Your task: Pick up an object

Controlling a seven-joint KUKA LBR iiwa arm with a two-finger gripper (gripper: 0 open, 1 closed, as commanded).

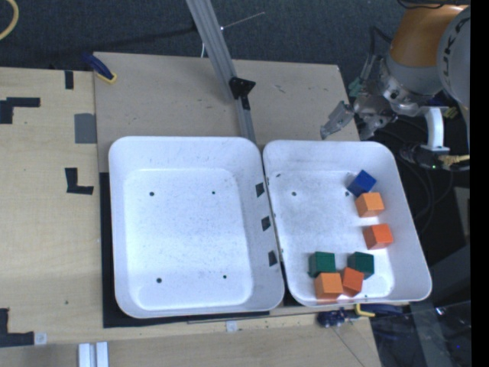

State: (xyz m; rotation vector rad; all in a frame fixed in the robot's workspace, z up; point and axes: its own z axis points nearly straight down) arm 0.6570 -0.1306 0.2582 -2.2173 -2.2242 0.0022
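The right bin [306, 167] holds several small blocks along its right and near sides. A blue block [362, 181] lies furthest back, with an orange block [370, 203] touching it and another orange block [378, 236] below. At the near edge, two green blocks [322, 263] [361, 263] and two orange blocks [329, 284] [352, 280] form a cluster. My gripper [348, 125] hangs beyond the bin's far right corner, above the bench and apart from every block. I see nothing held in it.
The left bin [122, 205] adjoins the right one. A slanted metal post [218, 44] with a black clamp [241, 87] rises behind the seam between the bins. Cables hang right of the arm. A blue-yellow clamp [100, 67] lies far left.
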